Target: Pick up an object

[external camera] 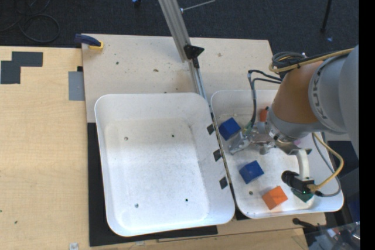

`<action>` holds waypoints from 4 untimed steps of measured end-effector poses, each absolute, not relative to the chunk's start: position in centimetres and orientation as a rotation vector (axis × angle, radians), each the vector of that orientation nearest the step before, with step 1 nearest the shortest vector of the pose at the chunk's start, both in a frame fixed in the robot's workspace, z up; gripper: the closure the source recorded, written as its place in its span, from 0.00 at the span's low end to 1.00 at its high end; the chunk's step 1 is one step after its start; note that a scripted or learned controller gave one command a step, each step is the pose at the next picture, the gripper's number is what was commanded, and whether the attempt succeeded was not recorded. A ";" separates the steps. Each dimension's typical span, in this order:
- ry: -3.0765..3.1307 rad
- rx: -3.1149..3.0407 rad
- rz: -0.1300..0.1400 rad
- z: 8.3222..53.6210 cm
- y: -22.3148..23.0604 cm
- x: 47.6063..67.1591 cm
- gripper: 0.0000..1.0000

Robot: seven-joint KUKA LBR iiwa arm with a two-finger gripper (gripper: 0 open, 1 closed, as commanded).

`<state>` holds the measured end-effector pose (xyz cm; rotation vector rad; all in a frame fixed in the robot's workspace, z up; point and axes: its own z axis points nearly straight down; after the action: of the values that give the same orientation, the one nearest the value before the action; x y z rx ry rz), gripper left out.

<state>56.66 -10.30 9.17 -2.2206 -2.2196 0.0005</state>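
orange block at right bin's front, gripper beside blue cube, jaw state unclear

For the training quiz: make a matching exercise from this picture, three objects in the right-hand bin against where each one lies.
Things:
1. upper blue block
2. lower blue block
3. orange block

Places:
A. nearest the bottom edge of the right bin
B. mid-bin, below the gripper
C. by the bin's left wall, just above and left of the gripper

Pairs: 1-C, 2-B, 3-A
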 end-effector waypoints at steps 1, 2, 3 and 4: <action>-2.209 -2.228 -0.001 10.2 -10.4 56.6 1.00; -2.223 -2.223 -0.003 16.4 -10.1 56.8 1.00; -2.223 -2.223 -0.003 21.7 -10.2 56.9 1.00; -2.224 -2.216 -0.002 22.7 -5.6 58.9 1.00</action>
<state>58.86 -5.62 22.71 -2.2159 -2.2245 -0.0016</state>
